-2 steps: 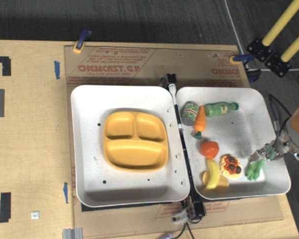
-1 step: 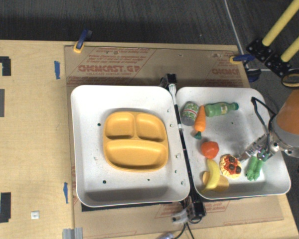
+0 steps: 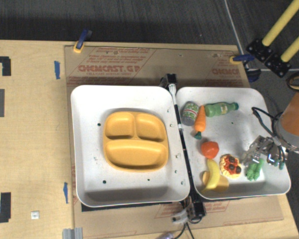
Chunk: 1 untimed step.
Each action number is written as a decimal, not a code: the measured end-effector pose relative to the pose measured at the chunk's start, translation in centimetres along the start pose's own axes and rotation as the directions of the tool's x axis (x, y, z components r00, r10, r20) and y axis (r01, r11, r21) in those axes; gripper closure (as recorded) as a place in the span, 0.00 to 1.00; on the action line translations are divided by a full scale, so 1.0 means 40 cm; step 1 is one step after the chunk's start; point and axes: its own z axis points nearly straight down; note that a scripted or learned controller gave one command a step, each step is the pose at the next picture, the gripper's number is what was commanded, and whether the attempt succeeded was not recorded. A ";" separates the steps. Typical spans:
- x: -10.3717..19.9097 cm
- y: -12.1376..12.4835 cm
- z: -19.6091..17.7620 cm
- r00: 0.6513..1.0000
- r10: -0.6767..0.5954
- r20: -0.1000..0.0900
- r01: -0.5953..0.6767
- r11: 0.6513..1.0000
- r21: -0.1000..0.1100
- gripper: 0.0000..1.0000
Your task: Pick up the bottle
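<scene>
Right bin (image 3: 269,185): green bottle (image 3: 220,108) w/ label lies sideways (near carrot (image 3: 201,119)); jaws' state unclear.

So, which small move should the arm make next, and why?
Probably travel toward the bin's far edge. The gripper hovers by the green broccoli-shaped toy at the right white bin's near right, while the green plastic bottle lies on its side at the far edge, untouched.
</scene>
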 end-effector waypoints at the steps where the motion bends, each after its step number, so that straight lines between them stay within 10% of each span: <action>1: 0.003 -0.001 0.002 1.000 -0.001 -0.004 0.001 1.000 0.001 0.00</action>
